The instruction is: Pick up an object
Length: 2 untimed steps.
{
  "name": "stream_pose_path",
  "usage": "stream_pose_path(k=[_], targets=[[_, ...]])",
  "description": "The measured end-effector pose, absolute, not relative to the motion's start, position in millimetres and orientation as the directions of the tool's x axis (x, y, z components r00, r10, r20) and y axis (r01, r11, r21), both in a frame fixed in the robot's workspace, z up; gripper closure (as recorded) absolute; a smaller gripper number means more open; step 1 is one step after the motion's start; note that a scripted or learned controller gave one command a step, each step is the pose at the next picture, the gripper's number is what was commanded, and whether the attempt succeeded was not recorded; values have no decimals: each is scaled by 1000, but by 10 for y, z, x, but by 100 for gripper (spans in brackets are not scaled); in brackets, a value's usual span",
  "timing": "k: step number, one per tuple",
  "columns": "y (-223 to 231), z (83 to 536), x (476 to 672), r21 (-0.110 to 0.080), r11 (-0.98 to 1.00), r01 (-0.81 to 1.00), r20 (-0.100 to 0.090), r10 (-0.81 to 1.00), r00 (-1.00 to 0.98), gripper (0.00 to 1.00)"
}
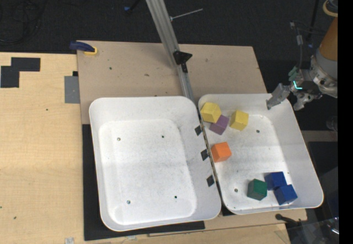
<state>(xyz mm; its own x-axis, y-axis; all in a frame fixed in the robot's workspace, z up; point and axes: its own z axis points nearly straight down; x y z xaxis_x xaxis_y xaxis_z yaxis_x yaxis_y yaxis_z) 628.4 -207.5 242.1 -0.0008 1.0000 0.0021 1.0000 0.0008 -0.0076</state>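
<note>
Dark floor and cables fill the top of the frame behind a tan counter [38, 144] carrying two shallow white bins side by side.

Nearest, at the lower right of the frame, the right bin [309, 166] holds two blue blocks touching each other, one [275, 179] just above the other [285, 194], with a green block [256, 189] just beside them on the left. Left bin [102, 110] sits in the lower middle of the frame, its white floor showing a few small dark dots.

Mid frame, an orange block [221, 151] lies close to the right bin's left wall, well apart from the blue and green group.

Further back, in the upper part of the right bin: yellow block [210, 112] near the upper left corner, purple block [220, 124] touching it on the lower right, second yellow block [239, 120] just beside the purple one, on the right.

Claw [287, 97] hangs at the right side of the frame over the right bin's upper right corner, apart from every block, nothing between its fingers. Fingers look spread wide, one grey finger [276, 96] pointing toward the bin. Orange band of the arm [331, 44] shows at the right edge above it.

Farthest: a slanted metal rail [162, 22] rises from between the bins toward the top middle, and a small blue and yellow clamp [83, 47] sits at the counter's upper left corner.
</note>
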Motion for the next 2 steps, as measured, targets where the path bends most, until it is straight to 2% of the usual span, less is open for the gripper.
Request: stream_pose_path(k=[1,2], targets=[[-2070,2450,6294,-4,4,1000,0,1000,-4,0],[-2032,2010,6268,-7,4,1000,2,1000,-4,0]])
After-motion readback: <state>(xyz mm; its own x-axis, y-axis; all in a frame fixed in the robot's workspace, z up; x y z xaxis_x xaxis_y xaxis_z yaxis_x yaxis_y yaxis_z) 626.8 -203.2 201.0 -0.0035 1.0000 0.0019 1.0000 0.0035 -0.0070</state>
